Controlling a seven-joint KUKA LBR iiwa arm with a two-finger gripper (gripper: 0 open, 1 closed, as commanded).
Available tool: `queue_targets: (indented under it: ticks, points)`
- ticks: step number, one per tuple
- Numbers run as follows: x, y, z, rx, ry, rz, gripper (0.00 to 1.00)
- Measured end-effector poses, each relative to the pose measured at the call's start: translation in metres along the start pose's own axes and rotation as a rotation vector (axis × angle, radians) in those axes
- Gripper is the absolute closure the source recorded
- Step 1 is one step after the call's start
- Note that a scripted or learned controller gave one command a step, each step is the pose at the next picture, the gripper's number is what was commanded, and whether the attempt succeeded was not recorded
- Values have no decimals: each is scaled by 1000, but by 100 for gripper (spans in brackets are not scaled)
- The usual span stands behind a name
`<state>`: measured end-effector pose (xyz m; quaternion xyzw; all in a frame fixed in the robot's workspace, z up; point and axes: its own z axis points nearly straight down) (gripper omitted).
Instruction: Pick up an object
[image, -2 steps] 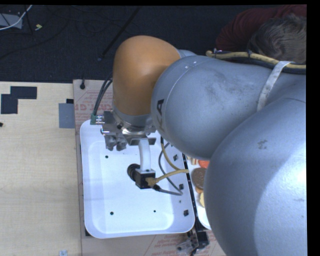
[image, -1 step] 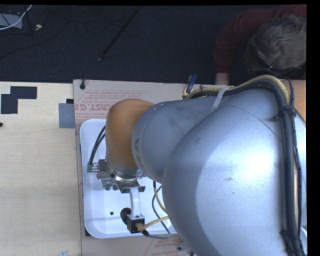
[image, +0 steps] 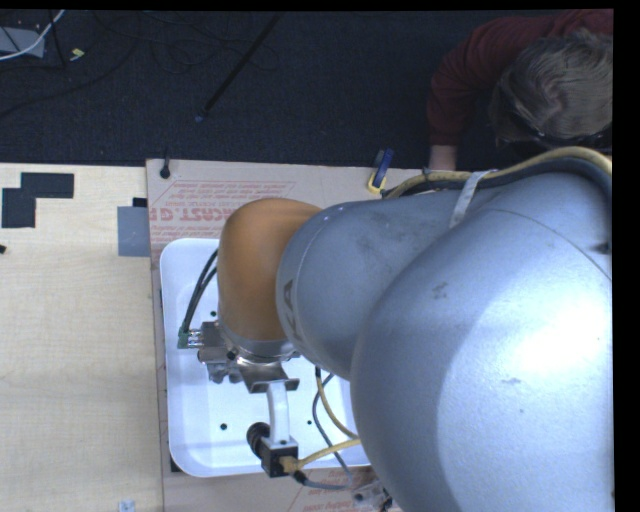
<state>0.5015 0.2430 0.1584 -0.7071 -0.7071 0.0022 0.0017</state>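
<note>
My arm reaches in from the right and covers most of the white bin. Its orange band and the wrist flange point straight down into the bin's left half. The gripper hangs below the flange, low over the bin floor, and the wrist hides what is under it. I see no loose object on the bare part of the bin, only a few small dark specks on the white floor.
The bin lies on a cardboard sheet with red print. Pale wooden bench stretches to the left, with black and grey patches. A person in a dark red top leans in at the back right.
</note>
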Motion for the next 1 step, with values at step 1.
queue_targets:
  ticks: [1]
  points:
    - [0,-27,-21,0,0,0,100]
